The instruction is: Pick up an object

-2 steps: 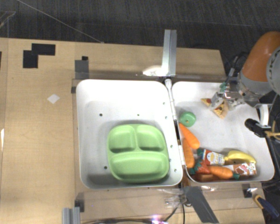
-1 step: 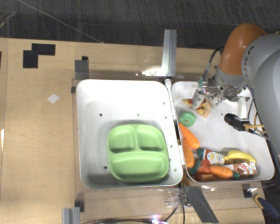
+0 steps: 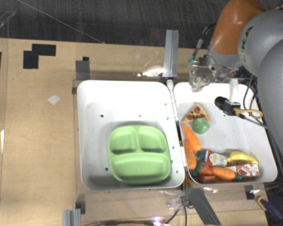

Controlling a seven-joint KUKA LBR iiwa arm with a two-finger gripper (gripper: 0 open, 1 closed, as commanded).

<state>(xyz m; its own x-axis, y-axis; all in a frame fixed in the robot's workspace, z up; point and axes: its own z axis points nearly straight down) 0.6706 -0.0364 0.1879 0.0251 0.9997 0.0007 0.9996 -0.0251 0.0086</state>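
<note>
The right bin (image 3: 254,135) holds a heap of toy food. A pizza slice (image 3: 196,111) and a green round fruit (image 3: 201,125) lie near its middle left. Below them an orange carrot (image 3: 191,138) runs along the left wall. Along the front edge lie a small bottle with a red label (image 3: 217,159), a yellow banana (image 3: 243,157) and another carrot (image 3: 224,174). My gripper (image 3: 198,82) hangs over the back left corner of that bin, above and apart from the pizza slice, with nothing seen in it.
In the left bin (image 3: 92,126) a green divided plate (image 3: 140,152) lies at the front middle. A metal divider post (image 3: 170,55) stands behind the seam between the bins, just left of the gripper. The grey arm (image 3: 269,46) crosses the upper right.
</note>
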